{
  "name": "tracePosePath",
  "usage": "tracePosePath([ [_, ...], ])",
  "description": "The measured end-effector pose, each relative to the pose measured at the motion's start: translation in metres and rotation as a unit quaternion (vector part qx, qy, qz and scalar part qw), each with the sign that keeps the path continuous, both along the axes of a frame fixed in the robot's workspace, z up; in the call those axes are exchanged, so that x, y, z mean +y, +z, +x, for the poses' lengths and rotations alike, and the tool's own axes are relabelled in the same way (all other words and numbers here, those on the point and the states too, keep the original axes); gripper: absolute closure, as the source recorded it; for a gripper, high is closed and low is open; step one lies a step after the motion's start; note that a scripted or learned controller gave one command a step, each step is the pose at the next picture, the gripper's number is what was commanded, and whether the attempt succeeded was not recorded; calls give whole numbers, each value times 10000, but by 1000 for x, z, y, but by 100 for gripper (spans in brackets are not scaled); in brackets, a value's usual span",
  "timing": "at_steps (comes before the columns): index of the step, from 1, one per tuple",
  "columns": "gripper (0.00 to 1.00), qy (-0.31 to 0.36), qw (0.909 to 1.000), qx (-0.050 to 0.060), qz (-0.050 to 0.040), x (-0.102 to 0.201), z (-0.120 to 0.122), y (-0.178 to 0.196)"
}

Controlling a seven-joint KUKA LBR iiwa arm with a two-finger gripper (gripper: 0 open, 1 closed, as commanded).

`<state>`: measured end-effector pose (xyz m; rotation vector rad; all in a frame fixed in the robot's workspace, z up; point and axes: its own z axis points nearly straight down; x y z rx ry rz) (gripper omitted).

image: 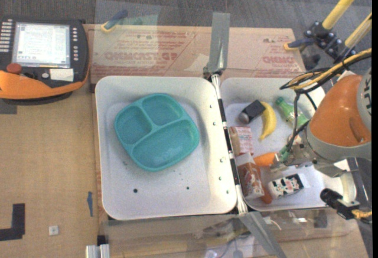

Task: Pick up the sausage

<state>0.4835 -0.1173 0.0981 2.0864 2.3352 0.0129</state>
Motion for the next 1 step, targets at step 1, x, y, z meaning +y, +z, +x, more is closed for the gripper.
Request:
tracePosePath([
  [1,100,636,9980,53,-6,-34,10,48],
])
